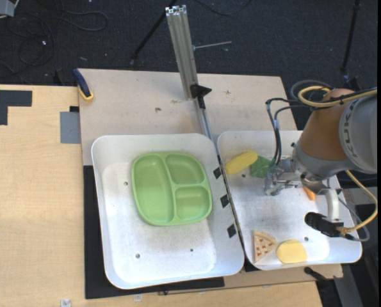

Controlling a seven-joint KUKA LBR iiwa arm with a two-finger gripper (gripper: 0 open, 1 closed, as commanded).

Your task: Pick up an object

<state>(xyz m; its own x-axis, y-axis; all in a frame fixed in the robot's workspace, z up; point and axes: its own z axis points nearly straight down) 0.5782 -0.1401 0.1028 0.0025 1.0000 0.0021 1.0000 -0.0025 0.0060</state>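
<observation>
- Setup: the right bin (pixel 286 221) holds four candidate items. The left bin (pixel 116 235) holds a green divided plate (pixel 172 188).
- Candidates in the right bin: a yellow corn-like piece (pixel 240 162) at the far left corner, with a green leafy piece (pixel 261 167) touching its right end. A pizza slice (pixel 262 245) and a yellow round piece (pixel 292 252) lie side by side at the near edge.
- The gripper (pixel 276 187) is low over the middle of the right bin, just beside the green leafy piece on its near-right side. It is well apart from the pizza slice and the yellow round piece.
- Jaws: their opening cannot be told from this slant, because the metal parts blur together. Nothing is seen held between them.
- A small orange bit (pixel 310 196) shows just right of the wrist; I cannot tell what it is.
- Judged step: approach or descent for a grasp, with the green leafy piece or the corn-like piece as the likely target. No pick is made yet.
- The next move calls for a small shift to the far left to centre over the target. The jaws would then straddle one piece only before closing, followed by a straight lift.
- Risk: the two touching pieces may be nudged apart or pinched together.
</observation>
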